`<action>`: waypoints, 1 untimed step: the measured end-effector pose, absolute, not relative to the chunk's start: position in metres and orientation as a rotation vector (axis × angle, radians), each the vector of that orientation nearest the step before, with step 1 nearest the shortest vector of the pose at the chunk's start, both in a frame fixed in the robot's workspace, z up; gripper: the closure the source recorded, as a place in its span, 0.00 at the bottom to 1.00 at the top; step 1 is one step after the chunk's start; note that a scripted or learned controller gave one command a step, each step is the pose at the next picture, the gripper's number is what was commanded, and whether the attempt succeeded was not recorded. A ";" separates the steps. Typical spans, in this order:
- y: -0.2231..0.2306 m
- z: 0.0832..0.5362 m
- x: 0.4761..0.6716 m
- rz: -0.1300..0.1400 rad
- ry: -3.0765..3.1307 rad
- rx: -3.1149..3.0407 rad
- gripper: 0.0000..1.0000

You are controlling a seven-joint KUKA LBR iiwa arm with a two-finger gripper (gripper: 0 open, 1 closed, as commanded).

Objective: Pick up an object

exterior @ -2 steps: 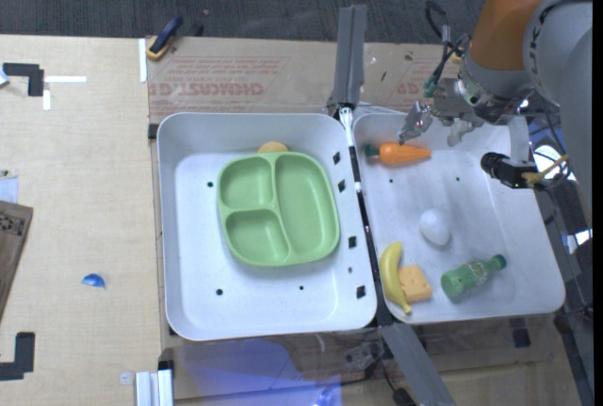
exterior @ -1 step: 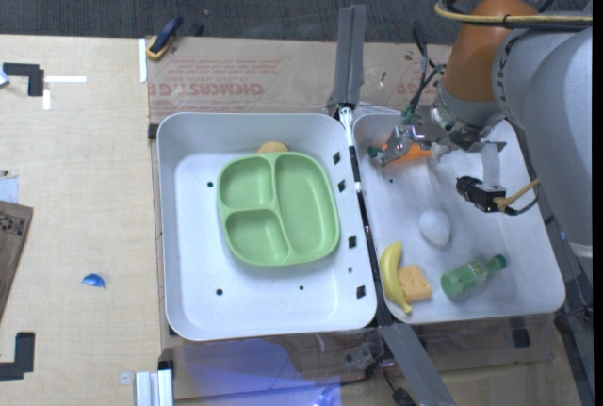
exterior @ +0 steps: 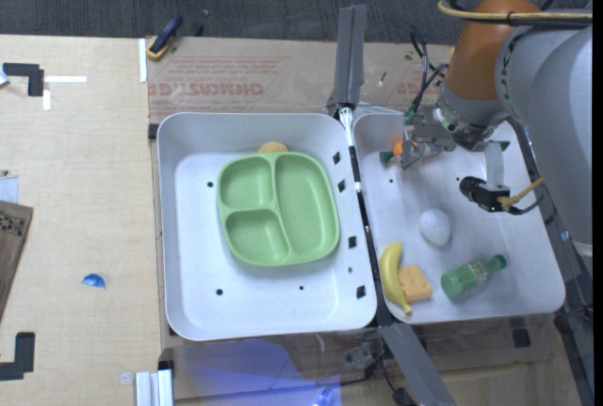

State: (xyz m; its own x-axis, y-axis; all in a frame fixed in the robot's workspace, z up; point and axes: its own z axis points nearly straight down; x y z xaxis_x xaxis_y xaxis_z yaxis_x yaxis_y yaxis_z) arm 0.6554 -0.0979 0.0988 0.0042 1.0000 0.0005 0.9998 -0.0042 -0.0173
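My gripper [exterior: 412, 148] hangs low over the far left part of the right bin [exterior: 528, 296]. A small orange and green object [exterior: 394, 151], perhaps a toy carrot, lies right beside its tip; whether they touch I cannot tell. Further forward in the same bin are a white ball [exterior: 434, 227], a green bottle [exterior: 473, 275] lying on its side, a banana [exterior: 393, 277] and a yellow wedge [exterior: 415, 284] next to it.
The left bin [exterior: 188, 282] holds a green divided plate [exterior: 279, 207] with a small orange item [exterior: 273, 148] peeking out behind it. A raised divider [exterior: 350, 65] runs between the bins. The arm's grey body [exterior: 556, 93] covers the right bin's far right corner.
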 end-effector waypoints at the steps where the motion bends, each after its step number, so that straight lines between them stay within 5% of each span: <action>1: -0.096 0.089 0.655 0.020 -2.318 -2.105 1.00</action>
